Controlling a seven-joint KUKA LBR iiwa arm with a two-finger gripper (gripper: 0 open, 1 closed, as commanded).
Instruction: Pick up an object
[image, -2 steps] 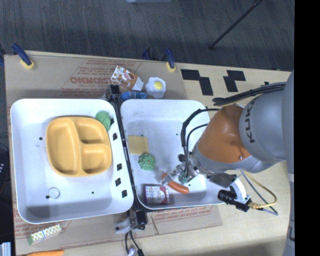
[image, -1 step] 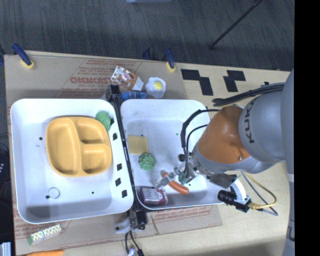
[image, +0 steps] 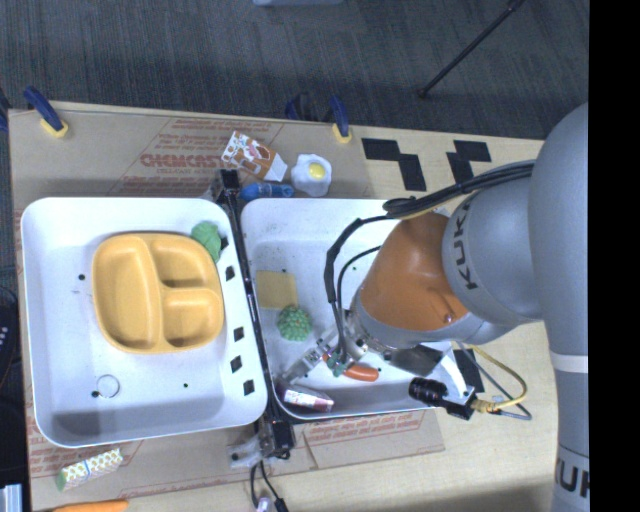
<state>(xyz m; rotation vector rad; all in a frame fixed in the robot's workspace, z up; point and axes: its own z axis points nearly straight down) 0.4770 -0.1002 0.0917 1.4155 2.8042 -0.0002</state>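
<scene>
In the right bin (image: 300, 215), my gripper (image: 333, 357) is down low near the front wall, under the arm's orange band (image: 410, 275). A small orange carrot-like piece (image: 362, 373) lies right beside it on the right. A green bumpy ball (image: 293, 322) sits just up and left of the gripper. A flat yellow square (image: 277, 289) lies behind the ball. A white and pink tube (image: 307, 400) rests by the bin's front edge. The arm hides the right half of this bin.
The left bin (image: 50, 300) holds a yellow divided tray (image: 158, 291) and a green lump (image: 208, 238) at its back right corner. Behind the bins lie a snack packet (image: 245, 153), a blue item (image: 268, 190) and a white and yellow cup (image: 313, 172).
</scene>
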